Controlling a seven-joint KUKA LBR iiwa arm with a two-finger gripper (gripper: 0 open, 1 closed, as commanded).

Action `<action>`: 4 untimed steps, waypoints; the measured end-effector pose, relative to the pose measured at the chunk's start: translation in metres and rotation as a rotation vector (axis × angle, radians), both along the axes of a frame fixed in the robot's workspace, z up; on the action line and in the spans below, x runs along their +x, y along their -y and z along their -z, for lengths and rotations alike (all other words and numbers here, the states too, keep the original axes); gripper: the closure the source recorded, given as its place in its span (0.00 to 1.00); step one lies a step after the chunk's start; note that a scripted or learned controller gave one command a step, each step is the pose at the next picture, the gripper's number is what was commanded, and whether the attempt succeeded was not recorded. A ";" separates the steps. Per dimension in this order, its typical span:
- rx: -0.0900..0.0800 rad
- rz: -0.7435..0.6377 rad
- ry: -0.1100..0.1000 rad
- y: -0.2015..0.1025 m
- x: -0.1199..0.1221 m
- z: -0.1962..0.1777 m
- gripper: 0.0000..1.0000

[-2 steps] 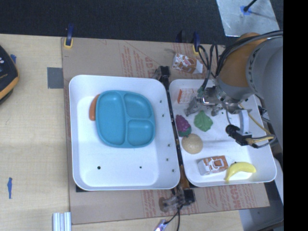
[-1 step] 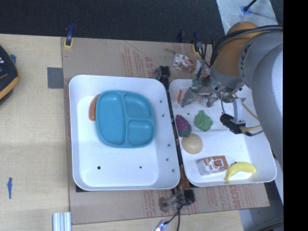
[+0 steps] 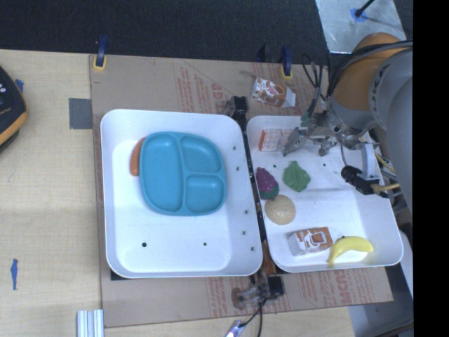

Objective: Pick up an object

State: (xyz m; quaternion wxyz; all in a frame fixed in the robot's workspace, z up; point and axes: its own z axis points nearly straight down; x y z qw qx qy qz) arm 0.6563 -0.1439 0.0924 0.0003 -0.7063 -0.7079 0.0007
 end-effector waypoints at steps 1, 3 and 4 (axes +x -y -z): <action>0.000 -0.002 -0.003 -0.035 -0.045 0.001 0.00; 0.000 -0.002 -0.003 -0.022 -0.036 0.001 0.00; 0.001 -0.002 -0.001 -0.052 0.000 0.000 0.00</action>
